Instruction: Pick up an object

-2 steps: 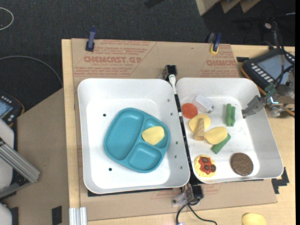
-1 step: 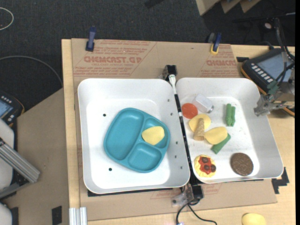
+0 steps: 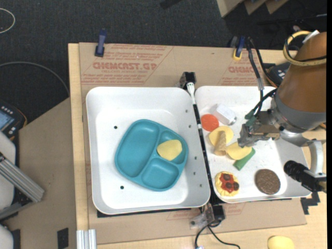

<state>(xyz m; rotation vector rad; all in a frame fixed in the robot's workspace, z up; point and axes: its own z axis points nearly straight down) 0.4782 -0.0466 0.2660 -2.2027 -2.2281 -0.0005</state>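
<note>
Arm (image 3: 303, 82) reaches in from the right of the frame, gripper (image 3: 248, 137) low over the right bin (image 3: 290, 193), sitting at the cluster mid-bin. From this slanted top view I can't tell the gripper's state; the wrist body hides it. Nothing visibly held. Likely target is the yellow piece (image 3: 237, 151) right under the gripper, with a green piece (image 3: 243, 161) touching its lower edge and a yellow wedge (image 3: 220, 139) just beside it to the left. Orange disc (image 3: 209, 122) and a white block (image 3: 226, 113) lie further up, a brown disc (image 3: 267, 181) and a small pizza toy (image 3: 227, 183) near the bottom of the bin. Left bin (image 3: 104, 154) holds a teal tray (image 3: 135, 157) with a yellow lump (image 3: 169, 149) in its upper right compartment; not relevant here. My read: we're at the descend/grasp stage. To do it well, centre on one item, not the seam between yellow and green, or it'll pinch both and drop them. Go fully to bin floor since these look flat. Close, lift straight up, check something is actually clamped before moving off.
</note>
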